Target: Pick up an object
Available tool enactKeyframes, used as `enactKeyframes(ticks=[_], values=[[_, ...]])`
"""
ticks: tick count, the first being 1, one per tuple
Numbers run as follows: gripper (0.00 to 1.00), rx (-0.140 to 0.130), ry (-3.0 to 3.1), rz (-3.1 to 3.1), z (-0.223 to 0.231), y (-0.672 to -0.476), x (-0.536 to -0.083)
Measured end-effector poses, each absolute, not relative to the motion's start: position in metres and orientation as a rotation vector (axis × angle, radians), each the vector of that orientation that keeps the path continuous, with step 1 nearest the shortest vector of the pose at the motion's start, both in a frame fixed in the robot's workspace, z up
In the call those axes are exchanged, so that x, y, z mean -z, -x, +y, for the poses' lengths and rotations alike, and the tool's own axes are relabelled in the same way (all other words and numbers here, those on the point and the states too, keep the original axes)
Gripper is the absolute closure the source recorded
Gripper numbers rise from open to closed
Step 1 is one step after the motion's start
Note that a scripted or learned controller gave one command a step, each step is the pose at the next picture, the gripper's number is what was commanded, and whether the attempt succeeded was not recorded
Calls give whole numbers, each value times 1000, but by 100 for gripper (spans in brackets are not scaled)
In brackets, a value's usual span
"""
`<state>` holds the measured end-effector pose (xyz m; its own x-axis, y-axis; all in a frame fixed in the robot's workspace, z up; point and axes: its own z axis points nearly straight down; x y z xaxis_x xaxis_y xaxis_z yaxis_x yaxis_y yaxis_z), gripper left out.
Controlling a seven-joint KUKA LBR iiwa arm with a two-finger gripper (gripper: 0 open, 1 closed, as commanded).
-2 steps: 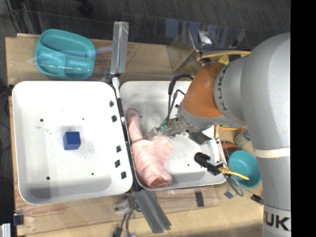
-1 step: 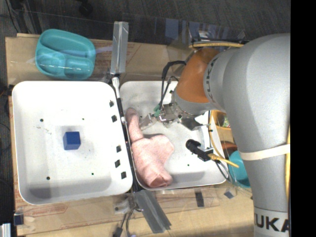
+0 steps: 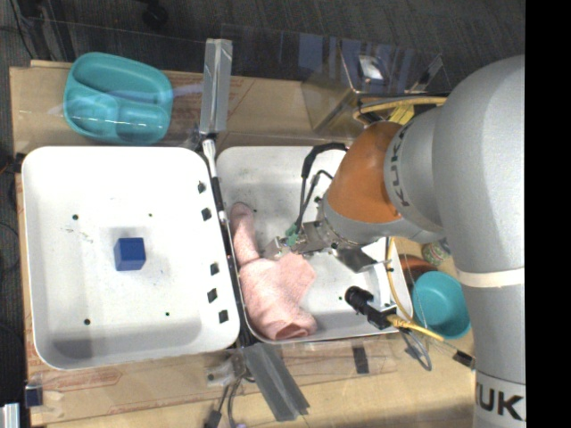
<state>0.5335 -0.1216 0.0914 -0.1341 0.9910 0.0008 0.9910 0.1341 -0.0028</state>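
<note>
A pink cloth (image 3: 269, 285) lies bunched along the left side of the right bin (image 3: 268, 160), reaching from mid-bin to the near wall. My gripper (image 3: 295, 240) hangs low over the cloth's upper right edge, under the grey and orange wrist. The arm covers most of the right half of that bin. A small blue cube (image 3: 130, 253) sits alone in the left bin (image 3: 53, 185), left of its middle.
A turquoise divided tray (image 3: 118, 97) rests on the bench beyond the left bin. A teal bowl (image 3: 441, 303) and an orange-brown thing stand right of the right bin. A metal divider with black clips runs between the bins.
</note>
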Motion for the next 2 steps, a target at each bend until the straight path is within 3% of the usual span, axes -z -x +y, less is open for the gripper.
enactKeyframes(ticks=[1, 2], values=[[100, -3, 2059, -2369, -122, -534, -101], [100, 0, 2061, -2370, -56, -535, -243]])
